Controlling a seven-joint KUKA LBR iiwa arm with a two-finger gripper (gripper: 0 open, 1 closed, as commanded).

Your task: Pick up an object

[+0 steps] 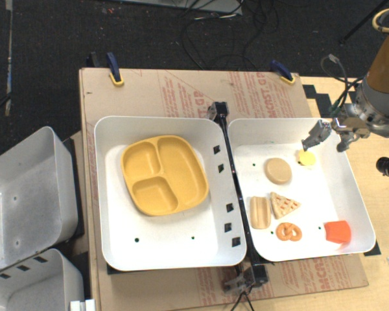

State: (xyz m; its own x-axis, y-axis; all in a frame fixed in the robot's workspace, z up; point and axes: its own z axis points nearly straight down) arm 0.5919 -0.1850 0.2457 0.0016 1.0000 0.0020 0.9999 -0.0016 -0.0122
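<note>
Grey arm (380,76) reaching in from right, gripper (329,138) lowered, fingers (316,137) spread apart

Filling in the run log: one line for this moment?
gripper open, empty | above right bin far edge | near yellow piece | nothing lifted

White bins (110,173): smooth, slightly glossy plastic. Yellow tray (163,173) in the left one: matt plastic. Table (181,89) under the bins: bare printed cardboard, matt. Hand (329,138) looks metal, dull grey.
</note>
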